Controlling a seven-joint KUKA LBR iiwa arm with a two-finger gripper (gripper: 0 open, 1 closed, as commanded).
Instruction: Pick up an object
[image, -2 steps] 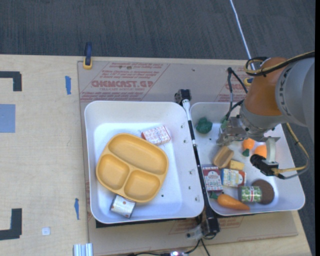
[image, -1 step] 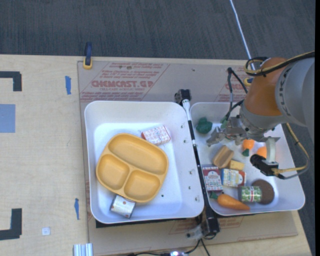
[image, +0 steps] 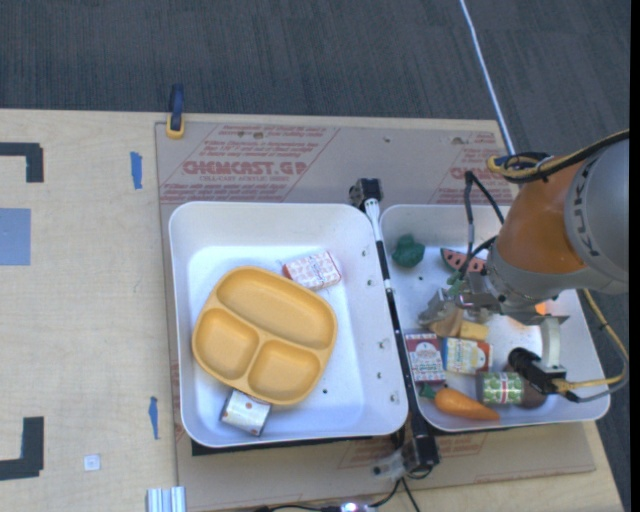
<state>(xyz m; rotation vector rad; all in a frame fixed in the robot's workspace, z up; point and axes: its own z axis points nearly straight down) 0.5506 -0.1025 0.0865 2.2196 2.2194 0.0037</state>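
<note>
Orange-banded and grey, the arm reaches into the right bin (image: 598, 400), its gripper (image: 462, 300) low among the clutter near the bin's middle; whether it has hold of anything I cannot tell. Just beside it lie a small juice carton (image: 467, 355), a red-labelled packet (image: 425, 358), a carrot (image: 464, 403) by the near edge and a green toy (image: 406, 250) toward the far-left corner. The left bin (image: 190, 225) carries a yellow divided plate (image: 263, 335). Nothing looks lifted yet, so the pick seems still ahead.

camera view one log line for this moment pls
arm: over right bin | gripper: low among items, grasp unclear | left bin: yellow plate, two packets
</note>
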